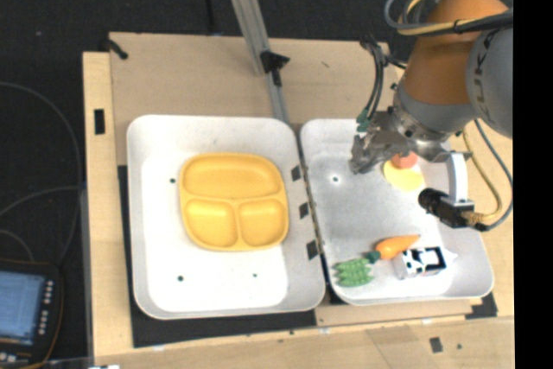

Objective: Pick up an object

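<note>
Two shallow white bins sit side by side on the bench. The left bin point(155, 272) bears a yellow divided tray point(233, 200) with one long compartment across its far side and two smaller ones nearer the camera; the tray lies flat in the middle of the bin. The right bin point(346, 212) holds the loose things. Near its front edge lies a carrot point(396, 245) with an orange body pointing toward the right and a green leafy top point(353, 273) just beside it toward the bin's left front corner. Touching or just beside the carrot's right side sits a small black-and-white block point(422, 261). Farther back in the same bin, a pale yellow round piece point(404, 177) lies with a small pinkish-red piece point(402, 160) at its far edge, both partly hidden by the arm. The arm point(445, 47) comes in from the right, its orange band high above the bin, and the gripper point(367, 153) hangs over the back part of the right bin, just left of the yellow round piece. Whether it is open or closed cannot be told, as the dark tool end is seen from above and blurs against the wrist. Nothing can be seen held in it.
</note>
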Motion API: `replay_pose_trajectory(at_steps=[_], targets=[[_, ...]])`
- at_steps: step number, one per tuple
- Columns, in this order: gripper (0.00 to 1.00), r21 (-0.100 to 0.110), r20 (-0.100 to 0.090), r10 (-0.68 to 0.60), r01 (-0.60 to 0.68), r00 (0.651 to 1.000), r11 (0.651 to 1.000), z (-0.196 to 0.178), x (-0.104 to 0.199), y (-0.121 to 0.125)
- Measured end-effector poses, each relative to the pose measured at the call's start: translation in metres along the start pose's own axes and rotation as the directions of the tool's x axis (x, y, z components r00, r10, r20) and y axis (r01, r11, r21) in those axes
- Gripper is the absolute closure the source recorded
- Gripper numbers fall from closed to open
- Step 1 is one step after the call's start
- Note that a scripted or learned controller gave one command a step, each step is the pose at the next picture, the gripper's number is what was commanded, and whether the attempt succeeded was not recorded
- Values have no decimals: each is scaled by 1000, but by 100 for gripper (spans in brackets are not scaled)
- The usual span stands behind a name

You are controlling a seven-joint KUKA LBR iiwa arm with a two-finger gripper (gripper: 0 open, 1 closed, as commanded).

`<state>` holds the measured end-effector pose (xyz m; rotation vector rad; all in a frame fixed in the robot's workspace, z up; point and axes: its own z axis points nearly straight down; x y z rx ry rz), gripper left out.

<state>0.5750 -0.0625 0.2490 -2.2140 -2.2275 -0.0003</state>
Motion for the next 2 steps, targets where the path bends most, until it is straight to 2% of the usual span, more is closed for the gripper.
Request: replay_pose_trajectory(at_steps=[1,2], targets=[[100,1,0,0,0,1000,1000,12,49,3],[100,-3,-1,-2,2,1000,1000,2,100,1]])
